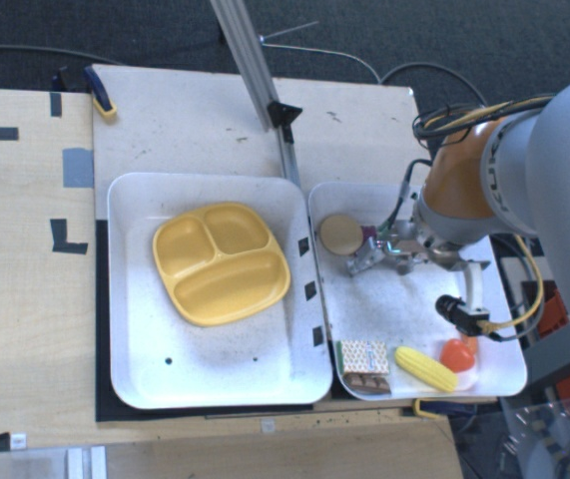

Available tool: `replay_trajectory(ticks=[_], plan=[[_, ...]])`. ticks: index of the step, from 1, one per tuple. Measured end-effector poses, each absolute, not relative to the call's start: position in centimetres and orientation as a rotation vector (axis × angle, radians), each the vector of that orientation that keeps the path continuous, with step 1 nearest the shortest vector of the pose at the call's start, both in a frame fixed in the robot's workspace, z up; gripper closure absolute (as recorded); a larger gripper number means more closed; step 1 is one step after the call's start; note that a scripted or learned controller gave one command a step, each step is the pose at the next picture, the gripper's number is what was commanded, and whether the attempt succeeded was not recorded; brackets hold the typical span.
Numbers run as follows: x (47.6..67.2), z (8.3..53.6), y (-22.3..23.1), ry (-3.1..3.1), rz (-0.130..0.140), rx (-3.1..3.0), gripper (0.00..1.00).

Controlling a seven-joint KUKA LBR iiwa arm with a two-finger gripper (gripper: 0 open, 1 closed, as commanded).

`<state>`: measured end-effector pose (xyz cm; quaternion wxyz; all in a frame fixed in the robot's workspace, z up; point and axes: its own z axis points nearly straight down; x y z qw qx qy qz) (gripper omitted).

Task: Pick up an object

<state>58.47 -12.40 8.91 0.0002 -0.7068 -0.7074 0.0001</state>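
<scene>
My gripper (pixel 364 258) reaches into the right bin (pixel 384 312) from the right, low over its upper left part. Its fingers point left, right beside a round tan disc (pixel 340 234) that lies near the bin's upper left corner. Something small and dark purple (pixel 369 236) shows just above the fingers. Along the bin's front edge lie a patterned cracker-like block (pixel 364 359), a yellow corn cob (pixel 425 367) and a red-orange toy (pixel 458 353). Nothing shows plainly between the fingers.
The left bin (pixel 135 297) holds a yellow divided plate (pixel 221 261). A metal pole (pixel 250 58) slants from the top down to the bins' divider. A blue and yellow tool (pixel 100 93) lies on the bench at the back left. Cables loop around the arm's wrist (pixel 464 183).
</scene>
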Motion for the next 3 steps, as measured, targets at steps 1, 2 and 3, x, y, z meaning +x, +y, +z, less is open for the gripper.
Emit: replay_trajectory(ticks=[1, 2, 3], plan=[[62.6, 11.9, -10.4, -2.228, -0.004, -2.218, 0.00], [56.7, 8.9, -11.8, -2.220, 0.002, -2.222, 0.00], [56.9, 8.9, -11.7, -2.222, 0.001, -2.220, 0.00]])
